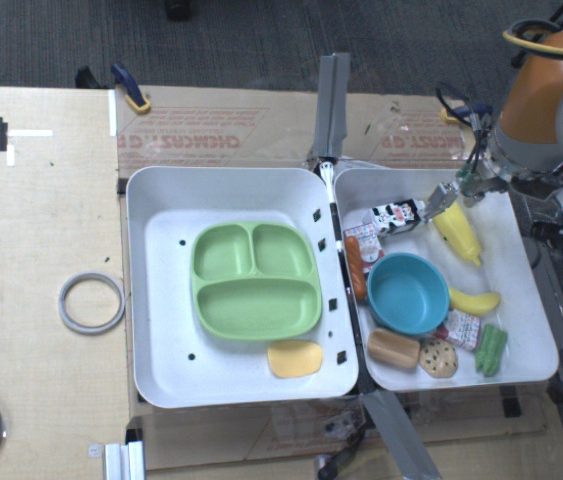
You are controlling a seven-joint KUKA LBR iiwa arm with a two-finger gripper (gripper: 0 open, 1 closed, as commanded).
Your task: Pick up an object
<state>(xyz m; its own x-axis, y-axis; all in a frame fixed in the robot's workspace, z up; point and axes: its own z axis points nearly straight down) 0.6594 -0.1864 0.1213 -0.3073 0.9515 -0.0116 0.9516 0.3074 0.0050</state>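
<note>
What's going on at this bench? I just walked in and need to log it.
A grey arm with an orange band reaches in from the right, its gripper low over the right white bin, beside a yellow corn-shaped toy and a black-and-white carton. Nothing is visibly held. That bin also holds a blue bowl and a banana. The left white bin holds a green divided plate.
</note>
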